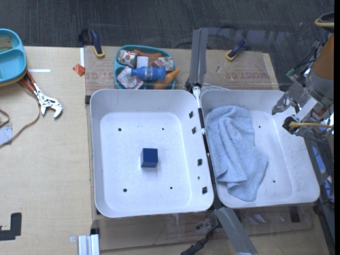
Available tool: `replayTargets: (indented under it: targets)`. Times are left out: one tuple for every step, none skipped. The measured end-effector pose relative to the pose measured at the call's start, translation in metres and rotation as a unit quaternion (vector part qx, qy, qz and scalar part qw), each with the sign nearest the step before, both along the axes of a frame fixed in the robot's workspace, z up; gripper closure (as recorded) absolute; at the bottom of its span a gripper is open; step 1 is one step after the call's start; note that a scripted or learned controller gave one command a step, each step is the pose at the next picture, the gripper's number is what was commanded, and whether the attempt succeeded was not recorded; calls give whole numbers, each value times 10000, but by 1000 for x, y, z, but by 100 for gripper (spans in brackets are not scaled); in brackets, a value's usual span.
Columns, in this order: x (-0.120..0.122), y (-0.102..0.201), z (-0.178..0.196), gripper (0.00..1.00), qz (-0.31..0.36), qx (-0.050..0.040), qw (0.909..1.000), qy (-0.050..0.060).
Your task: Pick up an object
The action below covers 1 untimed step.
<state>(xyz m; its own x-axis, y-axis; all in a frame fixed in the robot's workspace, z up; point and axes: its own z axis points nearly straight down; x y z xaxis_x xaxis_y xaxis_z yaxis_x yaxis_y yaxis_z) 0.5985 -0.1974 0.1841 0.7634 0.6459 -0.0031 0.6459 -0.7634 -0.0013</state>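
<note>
A small blue cube (150, 157) sits near the middle of the left white bin (106, 195). A crumpled light blue-grey cloth (236, 150) lies in the left half of the right bin (297, 179). My gripper (284, 117) hangs at the right edge of the view, above the right bin's right side, well apart from the cloth. Its two dark fingers stand spread with nothing between them.
A blue bowl of mixed small items (144, 69) stands behind the left bin. A wrench (45, 102) and a light blue tray (10, 54) lie on the wooden bench at left. Clamps (95, 42) hold the bench's back edge.
</note>
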Motion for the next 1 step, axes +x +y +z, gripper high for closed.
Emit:
replayTargets:
  targets:
    - [19, -17, 37, 0, -479, 0, 9989, -6]
